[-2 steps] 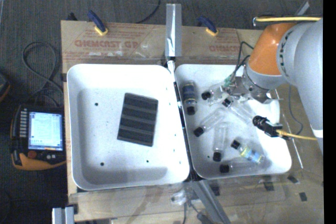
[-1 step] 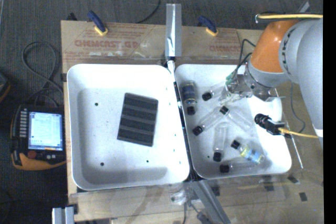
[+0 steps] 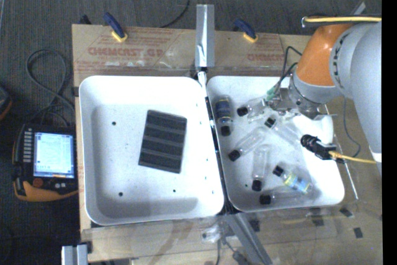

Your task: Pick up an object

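The right bin (image 3: 340, 190) holds several clear vials with black caps, such as one near the middle (image 3: 247, 146) and one lying upright in the picture (image 3: 261, 166). A small dark bottle (image 3: 222, 110) lies by the bin's left wall. A vial with a blue and yellow label (image 3: 296, 182) rests toward the front right. A black ribbed slab (image 3: 163, 141) lies alone in the left bin (image 3: 88, 133). My gripper (image 3: 277, 101) is low over the right bin's back right part, among the vials there, under the orange-banded wrist (image 3: 317, 62).
A black connector with a yellow cable (image 3: 322, 149) hangs over the right bin's right side. A metal post (image 3: 205, 40) stands behind the wall between the bins. Blue clamps (image 3: 115, 26) grip the board's back edge. A teach pendant (image 3: 46, 158) lies left of the bench.
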Robot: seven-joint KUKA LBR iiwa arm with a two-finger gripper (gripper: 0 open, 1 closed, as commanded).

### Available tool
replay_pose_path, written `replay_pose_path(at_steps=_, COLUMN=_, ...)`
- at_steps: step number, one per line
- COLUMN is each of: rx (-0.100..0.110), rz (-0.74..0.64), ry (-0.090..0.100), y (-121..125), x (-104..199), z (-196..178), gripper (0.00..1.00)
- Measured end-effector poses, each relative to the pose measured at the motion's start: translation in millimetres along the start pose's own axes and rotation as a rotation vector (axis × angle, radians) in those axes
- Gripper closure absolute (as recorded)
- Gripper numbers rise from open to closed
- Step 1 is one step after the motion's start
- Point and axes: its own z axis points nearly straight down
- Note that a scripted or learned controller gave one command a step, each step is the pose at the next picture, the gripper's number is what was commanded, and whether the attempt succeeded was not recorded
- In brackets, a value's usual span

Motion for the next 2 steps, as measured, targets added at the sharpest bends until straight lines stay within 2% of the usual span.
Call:
replay_pose_path(at_steps=1, rx=0.005, rz=-0.022, ry=0.001, y=23.6, x=-42.3, z=12.1, gripper=0.00)
replay_pose_path(at_steps=2, rx=0.002, rz=-0.024, ry=-0.002, y=24.9, x=-41.8, z=1.0, gripper=1.00)
